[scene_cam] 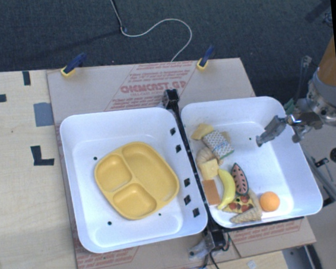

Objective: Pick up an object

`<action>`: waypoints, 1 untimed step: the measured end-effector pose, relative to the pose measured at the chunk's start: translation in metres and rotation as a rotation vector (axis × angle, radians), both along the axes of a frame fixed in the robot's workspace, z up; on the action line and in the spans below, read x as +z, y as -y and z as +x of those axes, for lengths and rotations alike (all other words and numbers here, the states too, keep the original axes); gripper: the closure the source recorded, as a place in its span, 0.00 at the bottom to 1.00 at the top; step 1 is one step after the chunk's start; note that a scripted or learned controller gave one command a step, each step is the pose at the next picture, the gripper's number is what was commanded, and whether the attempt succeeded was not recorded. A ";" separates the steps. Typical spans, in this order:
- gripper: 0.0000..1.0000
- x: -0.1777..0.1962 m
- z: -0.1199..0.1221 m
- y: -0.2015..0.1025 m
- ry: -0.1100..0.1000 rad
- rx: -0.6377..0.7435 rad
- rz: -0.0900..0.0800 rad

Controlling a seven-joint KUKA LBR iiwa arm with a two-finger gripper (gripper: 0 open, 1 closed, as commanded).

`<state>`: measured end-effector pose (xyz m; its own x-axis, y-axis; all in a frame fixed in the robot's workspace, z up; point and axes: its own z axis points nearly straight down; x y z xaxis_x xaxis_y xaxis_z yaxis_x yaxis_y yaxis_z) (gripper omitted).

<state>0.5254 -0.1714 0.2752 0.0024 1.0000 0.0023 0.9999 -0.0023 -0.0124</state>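
Toy foods, among them a banana (pixel 225 189) and an orange (pixel 270 201), are lying in the right bin (pixel 290 166) while the gripper (pixel 278 130), fingers spread and grasping nothing, is hovering at right.

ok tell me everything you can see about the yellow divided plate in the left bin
The yellow divided plate looks like smooth moulded plastic, a rounded rectangle with three compartments: one large along its right side and two smaller ones on the left and bottom. It lies flat and right side up, turned at a slant, about in the middle of the left bin. Nothing sits in its compartments, and nothing touches it apart from the bin floor beneath it.
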 end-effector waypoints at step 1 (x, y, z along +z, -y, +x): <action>0.00 0.006 0.002 0.000 0.011 0.003 -0.002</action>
<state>0.5274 -0.1711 0.2809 -0.0011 1.0000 -0.0002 1.0000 0.0011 -0.0015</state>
